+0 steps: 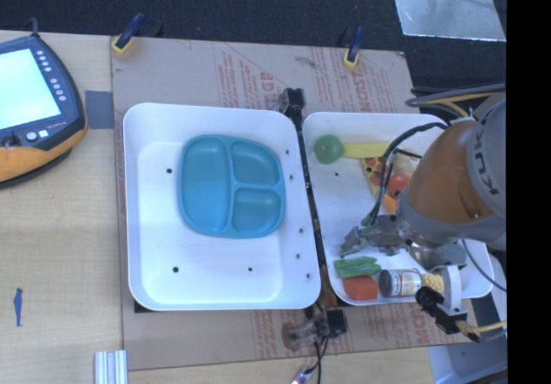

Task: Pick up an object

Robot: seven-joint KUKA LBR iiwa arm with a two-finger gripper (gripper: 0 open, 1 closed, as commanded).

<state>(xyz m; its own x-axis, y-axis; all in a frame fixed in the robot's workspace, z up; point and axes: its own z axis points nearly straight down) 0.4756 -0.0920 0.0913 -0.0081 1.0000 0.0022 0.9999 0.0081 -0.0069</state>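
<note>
The right bin (344, 128) is occupied by the gripper (360, 238), whose state cannot be told, while the green pod (356, 267) just below it is judged light, soft, best taken across its middle.

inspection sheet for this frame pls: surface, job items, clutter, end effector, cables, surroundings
Surface: wooden bench with cardboard sheet, two white bins side by side.
Job's things: right bin holds green ball, green piece, red piece, small bottle.
Clutter: blue divided plate in left bin.
End effector: low over right bin, finger state unclear.
Cables: black cable along arm.
Surroundings: tablet pendant, two clamps.
</note>
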